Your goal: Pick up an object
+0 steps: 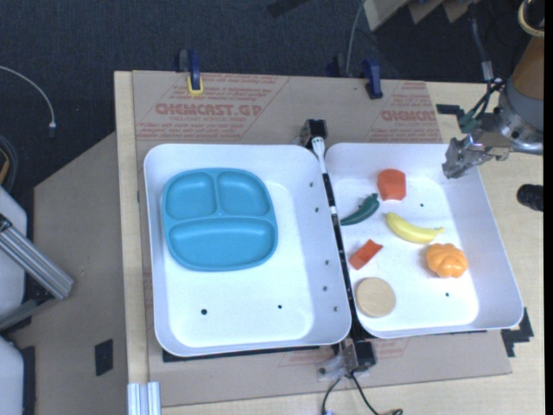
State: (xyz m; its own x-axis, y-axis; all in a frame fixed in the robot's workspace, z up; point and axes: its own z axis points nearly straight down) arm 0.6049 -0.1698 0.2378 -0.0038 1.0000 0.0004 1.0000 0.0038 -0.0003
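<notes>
The right bin (484, 232) holds several toy foods: a red-orange block (391, 184), a dark green pepper (360, 209), a yellow banana (412, 229), a small red piece (366, 252), an orange pumpkin (446, 260) and a tan round cookie (376, 296). My gripper (460, 157) hangs over the bin's upper right corner, above and to the right of the red-orange block, with nothing visibly held. Its fingertips are too small and blurred to read.
The left bin (294, 309) carries a blue divided plate (220, 219). A black divider strip (330, 210) runs between the bins. Blue clamps (193, 70) (372, 76) grip the cardboard base at the back edge. Cables cross the dark floor behind.
</notes>
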